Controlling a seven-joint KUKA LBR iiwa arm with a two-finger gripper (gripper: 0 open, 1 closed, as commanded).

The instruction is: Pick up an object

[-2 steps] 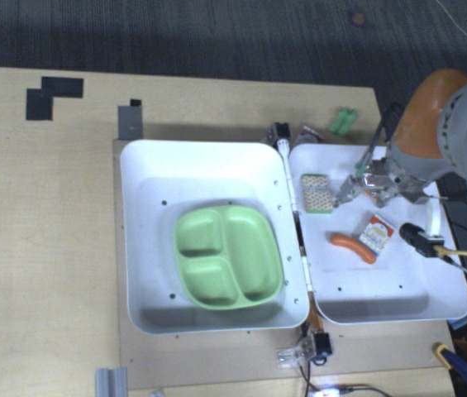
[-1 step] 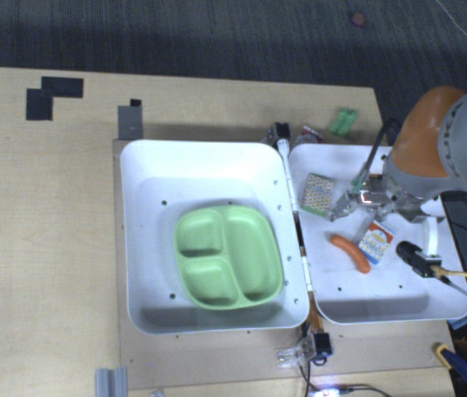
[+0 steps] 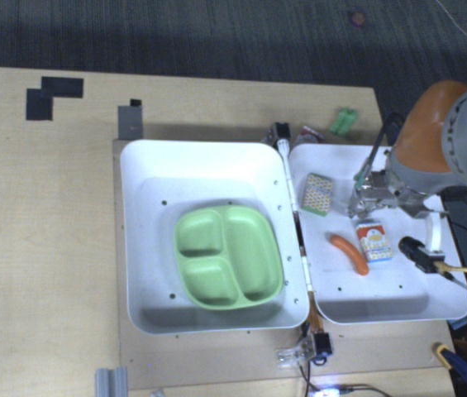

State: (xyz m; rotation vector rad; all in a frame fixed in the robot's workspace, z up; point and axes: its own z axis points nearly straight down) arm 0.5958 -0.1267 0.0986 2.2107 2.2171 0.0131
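No text, number or brand can be read anywhere in this view. The small red-and-white printed carton (image 3: 374, 243) in the right bin carries a label with a pale patch on its face, but the print is too small and blurred to make out. The flat speckled card-like packet (image 3: 317, 193), lying further back and to the left in the same bin, shows only a dotted pattern with no legible letters. The black rectangular patches (image 3: 51, 96) on the far left of the tan bench bear no writing.
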